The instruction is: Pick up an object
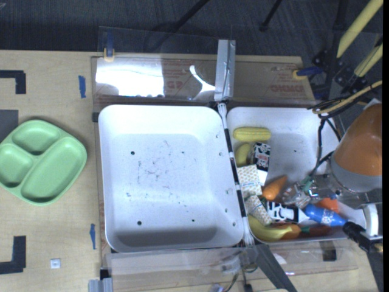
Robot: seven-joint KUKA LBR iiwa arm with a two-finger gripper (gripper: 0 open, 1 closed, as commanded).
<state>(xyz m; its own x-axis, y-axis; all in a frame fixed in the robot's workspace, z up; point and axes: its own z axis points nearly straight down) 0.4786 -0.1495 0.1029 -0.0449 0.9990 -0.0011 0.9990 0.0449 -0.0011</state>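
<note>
The tool (298,193), lower right of frame, sits over the orange object (275,187). Its opening is seemingly obscured; I cannot tell. Best descend straight, avoiding the banana (273,230).

The two shallow white plastic bins (161,181) look smooth with a dull sheen, the left one faintly scuffed with grey marks on its floor, and the pale wooden bench (48,81) beneath them is matt. At the bench's left edge the light green three-part plastic tray (39,161) is smooth and softly glossy. Behind the bins, clear glossy plastic sheeting (152,72) catches a bright glare over brown cardboard (267,81).
</note>
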